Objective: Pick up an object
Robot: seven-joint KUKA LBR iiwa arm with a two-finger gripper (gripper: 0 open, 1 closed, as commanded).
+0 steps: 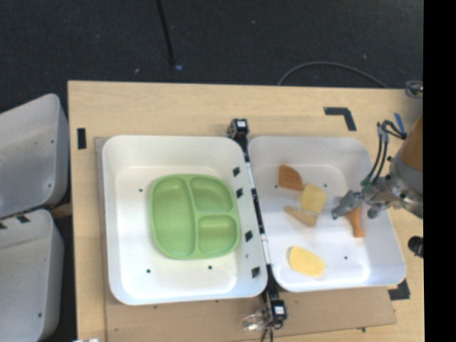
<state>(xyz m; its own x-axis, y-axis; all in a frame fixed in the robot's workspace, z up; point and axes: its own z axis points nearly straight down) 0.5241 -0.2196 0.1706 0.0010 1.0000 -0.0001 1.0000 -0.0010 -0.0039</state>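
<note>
Seen from above, the robot's gripper point(354, 209) hangs low over the right bin point(377, 262), reaching in from the right edge; its grey fingers point(342, 206) look spread, nothing visibly between them. A small orange piece point(355, 224) lies just beside them, likely the target. Nearby sit a brown slab point(289, 178), a pale yellow block point(313, 197), a tan wedge point(302, 215) and a yellow oval point(307, 261). The left bin point(121, 276) holds a green divided plate point(193, 215), well apart from the action.
</note>
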